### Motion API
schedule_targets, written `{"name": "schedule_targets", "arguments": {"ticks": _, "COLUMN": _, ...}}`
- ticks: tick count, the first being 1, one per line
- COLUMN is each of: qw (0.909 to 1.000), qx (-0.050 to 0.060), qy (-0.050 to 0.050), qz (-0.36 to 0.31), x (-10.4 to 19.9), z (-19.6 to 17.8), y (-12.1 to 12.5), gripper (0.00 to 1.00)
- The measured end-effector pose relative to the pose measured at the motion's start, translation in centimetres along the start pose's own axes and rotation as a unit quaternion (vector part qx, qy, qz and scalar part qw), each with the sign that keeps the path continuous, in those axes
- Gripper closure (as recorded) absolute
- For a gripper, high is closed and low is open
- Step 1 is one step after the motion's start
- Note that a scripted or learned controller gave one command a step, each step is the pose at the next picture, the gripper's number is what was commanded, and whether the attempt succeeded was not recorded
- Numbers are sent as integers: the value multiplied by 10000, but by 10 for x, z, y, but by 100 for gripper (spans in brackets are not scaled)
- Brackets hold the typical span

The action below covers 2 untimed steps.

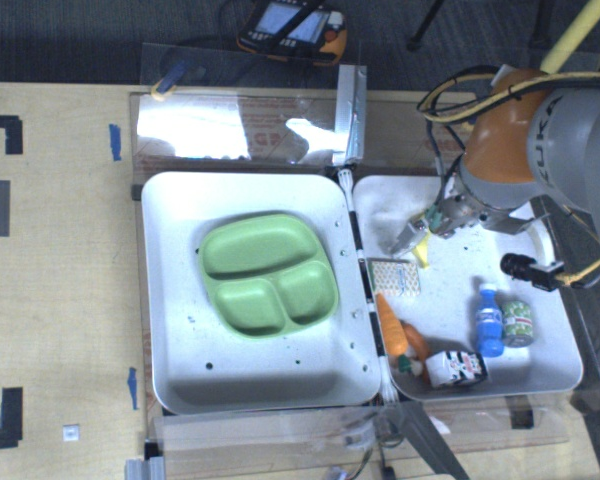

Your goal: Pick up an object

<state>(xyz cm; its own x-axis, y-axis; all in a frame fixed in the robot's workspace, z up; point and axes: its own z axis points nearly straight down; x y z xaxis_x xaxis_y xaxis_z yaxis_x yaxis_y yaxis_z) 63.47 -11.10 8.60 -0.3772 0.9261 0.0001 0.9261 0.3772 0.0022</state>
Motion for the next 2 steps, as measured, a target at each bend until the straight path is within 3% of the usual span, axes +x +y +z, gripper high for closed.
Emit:
{"name": "schedule_targets", "arguments": {"ticks": 1, "qw": 10000, "qx": -8, "qy": -3, "qz": 20, "x": -2, "z": -11, "y": 0, "gripper": 100}}
{"name": "schedule_targets", "arguments": {"ticks": 2, "qw": 9904, "qx": -2, "qy": -9, "qz": 1379, "x": 27, "z": -99, "y": 37, "gripper": 100}}
